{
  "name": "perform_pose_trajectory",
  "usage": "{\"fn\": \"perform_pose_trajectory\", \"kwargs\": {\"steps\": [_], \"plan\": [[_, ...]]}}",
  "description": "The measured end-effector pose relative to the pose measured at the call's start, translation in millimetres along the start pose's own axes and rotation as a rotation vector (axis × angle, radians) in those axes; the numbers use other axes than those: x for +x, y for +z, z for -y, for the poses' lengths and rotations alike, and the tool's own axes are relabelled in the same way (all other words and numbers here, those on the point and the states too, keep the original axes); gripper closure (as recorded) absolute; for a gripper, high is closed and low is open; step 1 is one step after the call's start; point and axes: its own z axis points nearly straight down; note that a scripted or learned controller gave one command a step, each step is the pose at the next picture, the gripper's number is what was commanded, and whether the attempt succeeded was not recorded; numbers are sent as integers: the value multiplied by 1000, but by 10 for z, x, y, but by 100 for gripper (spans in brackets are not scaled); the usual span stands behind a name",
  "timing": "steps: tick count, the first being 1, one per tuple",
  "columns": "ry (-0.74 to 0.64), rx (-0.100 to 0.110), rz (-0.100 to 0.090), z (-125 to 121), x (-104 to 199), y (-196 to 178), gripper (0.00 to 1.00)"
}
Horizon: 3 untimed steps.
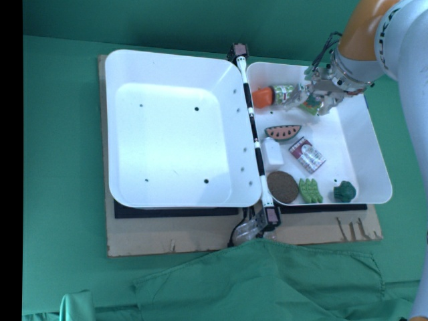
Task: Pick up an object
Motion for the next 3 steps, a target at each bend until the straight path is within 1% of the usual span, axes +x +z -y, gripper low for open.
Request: {"fn": "perform_pose_trajectory", "kwargs": {"steps": [1,2,3], "plan": [[-8,11,-7,23,51,-515,100],[-17,11,-7,26,136,-1091,100],[-5,10,-7,22,171,-1751,100]]}}
